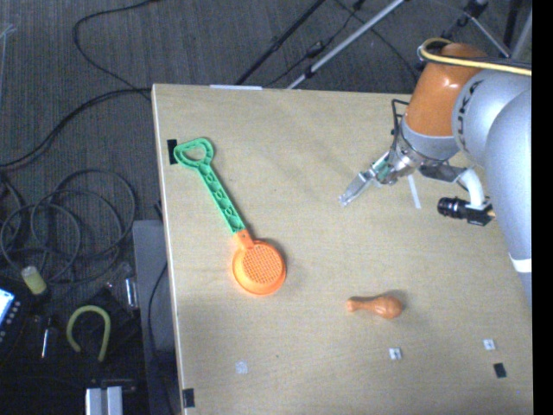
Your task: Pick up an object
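Room: dark grey carpet (78,7) lies around the bench, with black cables (60,206) looped at the left and thin metal stand legs (363,24) crossing at the top.
Worktop: the worktop (328,128) is a flat, pale tan board with a matte, wood-like face; a few small grey and black marks sit near its lower edge.
Strainer: a toy strainer (233,227) lies flat on the left part of the board. Its handle is green, slim and pierced with slots, ending in a rounded triangular loop at the upper left. Its head is a round orange disc with a fine mesh texture, at the lower right end.
Orange piece: a small orange object (377,305) lies flat lower on the board, right of the strainer's head and well apart from it. It looks smooth and plastic, bulbous at its right end and narrowing to a neck at the left.
Arm: the grey arm with its glossy orange band comes in from the right.
Pincer: the pincer (350,195) points down and left over the bare board, well apart from both objects. Its pale, slender fingertips lie close together with nothing between them.
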